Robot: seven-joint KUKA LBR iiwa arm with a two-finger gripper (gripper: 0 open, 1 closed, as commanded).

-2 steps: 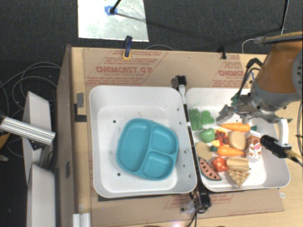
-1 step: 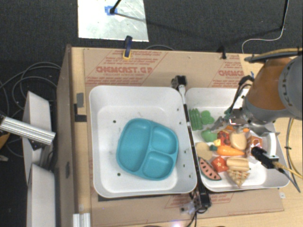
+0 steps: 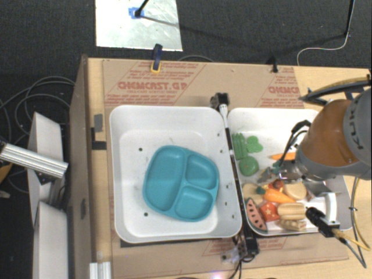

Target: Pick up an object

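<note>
The right bin holds a heap of toy food. A green leafy piece and a round green piece lie at its left side. Closer to the front lie an orange carrot, a red tomato, a watermelon slice and a tan bread roll. My gripper reaches in from the right and hangs low over the heap, just above the carrot. The arm's orange band hides the bin's right part.
The left bin holds a teal divided plate. A black divider strip runs between the bins. Cardboard lies behind them, and cables run across the floor at left and at the back.
</note>
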